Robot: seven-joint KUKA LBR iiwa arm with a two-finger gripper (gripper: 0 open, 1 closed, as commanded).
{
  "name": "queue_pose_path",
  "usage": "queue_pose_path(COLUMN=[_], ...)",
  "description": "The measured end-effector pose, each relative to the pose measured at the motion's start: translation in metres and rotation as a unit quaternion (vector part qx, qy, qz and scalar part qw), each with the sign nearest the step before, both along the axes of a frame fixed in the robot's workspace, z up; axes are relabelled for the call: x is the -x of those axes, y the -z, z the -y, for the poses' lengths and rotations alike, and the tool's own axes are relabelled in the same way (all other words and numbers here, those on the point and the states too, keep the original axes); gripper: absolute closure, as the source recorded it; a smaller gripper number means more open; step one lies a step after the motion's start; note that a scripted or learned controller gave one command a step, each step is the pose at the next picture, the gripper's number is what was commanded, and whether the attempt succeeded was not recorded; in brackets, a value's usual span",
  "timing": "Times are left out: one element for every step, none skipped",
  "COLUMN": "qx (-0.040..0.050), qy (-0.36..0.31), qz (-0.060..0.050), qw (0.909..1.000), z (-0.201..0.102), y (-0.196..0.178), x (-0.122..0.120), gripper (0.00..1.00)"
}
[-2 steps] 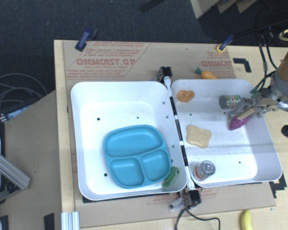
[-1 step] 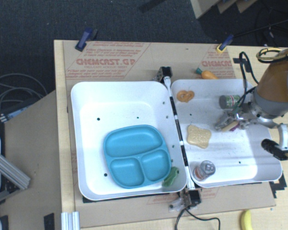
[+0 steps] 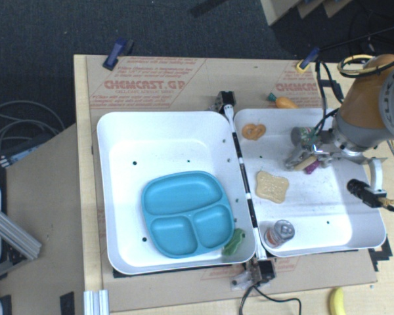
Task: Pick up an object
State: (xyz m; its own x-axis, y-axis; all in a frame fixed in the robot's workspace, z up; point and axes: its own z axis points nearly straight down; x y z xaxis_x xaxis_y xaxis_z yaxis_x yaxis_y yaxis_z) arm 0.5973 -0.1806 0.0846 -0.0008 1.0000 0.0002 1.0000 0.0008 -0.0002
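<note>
Fingertips of my metal two-finger gripper [image 3: 301, 157] sit low in the right-hand shallow white bin [image 3: 364, 236], toward its back half, with my grey arm and its orange band [image 3: 368, 97] reaching in from the right. How wide the fingers stand I cannot tell from this slanted look down; the metal parts blur together. A small purple object [image 3: 312, 167] lies just beside the gripper on its near side, touching or almost touching, but I see nothing clearly between the fingers, so I do not count it as held.

What the coming move turns on, as I judge it: the nearest candidate besides that purple piece is the tan, square slice of toast-like toy bread [image 3: 272, 186], lying flat toward the front and left of my fingertips, close by. It has no marked long axis, so approach angle matters little, though its flatness may make it hard to pinch. The small orange-brown round pastry-like piece [image 3: 253, 132] lies to the left and further back, near the bin's rear corner. The silver-topped small can [image 3: 280, 232] sits well forward, at the front left wall. The blue three-compartment plastic tray [image 3: 184, 212] is in the left-hand white bin [image 3: 118, 176], across the divider, farthest from me.
</note>
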Motion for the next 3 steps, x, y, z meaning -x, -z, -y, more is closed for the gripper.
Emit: queue_pose_path(qx=[0.0,-0.0002,-0.0002], qy=[0.0,0.001,0.001], qz=[0.001,-0.001,-0.001], qw=[1.0,1.0,1.0], z=[-0.015,-0.021,-0.023], y=[0.0,0.0,0.0], x=[-0.041,0.009,0.048], gripper=[0.0,0.0,0.0])
